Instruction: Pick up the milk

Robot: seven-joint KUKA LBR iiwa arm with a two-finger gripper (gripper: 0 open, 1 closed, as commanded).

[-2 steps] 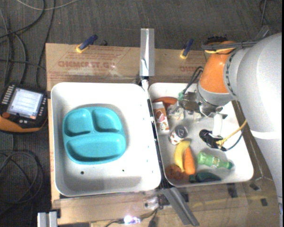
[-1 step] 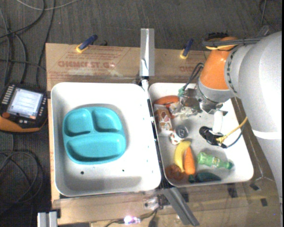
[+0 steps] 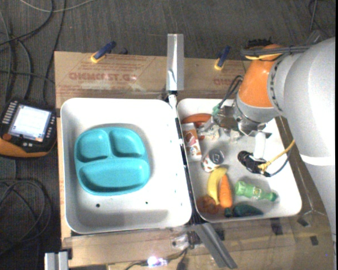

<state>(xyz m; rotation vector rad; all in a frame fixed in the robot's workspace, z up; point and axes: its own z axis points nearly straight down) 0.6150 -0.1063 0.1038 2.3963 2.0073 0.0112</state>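
The arm comes in from 3 o'clock and bends over the right bin, its orange band sitting at the bin's 12 o'clock edge. The gripper hangs low over the bin's upper part, near 11 o'clock of that bin; whether it is released or clenched cannot be told from this angle, and nothing can be seen between its tips.

The milk, a small white carton with red print, lies along the right bin's left wall at about 9 o'clock, just beside the gripper's lower left. A reddish sausage lies above it at 11 o'clock. Toward 6 o'clock lie a banana touching a carrot, with a green bottle to their right at 5 o'clock.

The left bin holds 1 teal divided plate with 3 compartments, near its centre. A handheld pendant rests on the floor at 9 o'clock of the bench.
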